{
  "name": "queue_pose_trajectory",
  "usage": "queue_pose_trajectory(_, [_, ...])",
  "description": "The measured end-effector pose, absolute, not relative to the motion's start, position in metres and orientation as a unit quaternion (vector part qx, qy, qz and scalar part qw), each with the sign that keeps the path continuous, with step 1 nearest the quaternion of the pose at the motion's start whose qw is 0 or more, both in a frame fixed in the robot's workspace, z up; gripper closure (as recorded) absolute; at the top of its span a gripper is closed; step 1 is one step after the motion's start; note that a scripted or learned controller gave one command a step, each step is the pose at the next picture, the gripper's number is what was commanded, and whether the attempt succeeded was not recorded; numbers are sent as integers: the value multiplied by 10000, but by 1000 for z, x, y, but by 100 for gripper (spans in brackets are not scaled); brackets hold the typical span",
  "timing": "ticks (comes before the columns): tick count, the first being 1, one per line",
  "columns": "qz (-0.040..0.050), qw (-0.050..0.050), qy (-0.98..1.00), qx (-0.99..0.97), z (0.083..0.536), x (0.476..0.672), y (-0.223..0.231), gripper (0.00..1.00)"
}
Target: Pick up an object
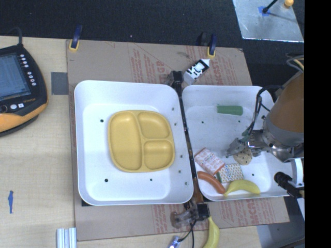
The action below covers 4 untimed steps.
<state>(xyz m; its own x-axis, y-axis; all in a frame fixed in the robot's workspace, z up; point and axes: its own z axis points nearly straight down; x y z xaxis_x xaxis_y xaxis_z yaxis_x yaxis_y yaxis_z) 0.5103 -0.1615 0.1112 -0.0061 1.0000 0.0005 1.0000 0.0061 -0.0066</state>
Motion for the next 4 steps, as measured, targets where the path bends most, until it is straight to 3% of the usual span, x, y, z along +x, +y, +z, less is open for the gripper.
queue_pose_trajectory(1, [16,13,-7091,-7051,92,570,-170,0])
queue_pose_trajectory(2, [5,6,-7087,-7055,92,653,-195,0])
queue_pose_trajectory(3, [5,12,-7080,-7062,157,601,-212,0])
queue_pose_trajectory(4, [19,22,-7091,-7051,96,542,-185,0])
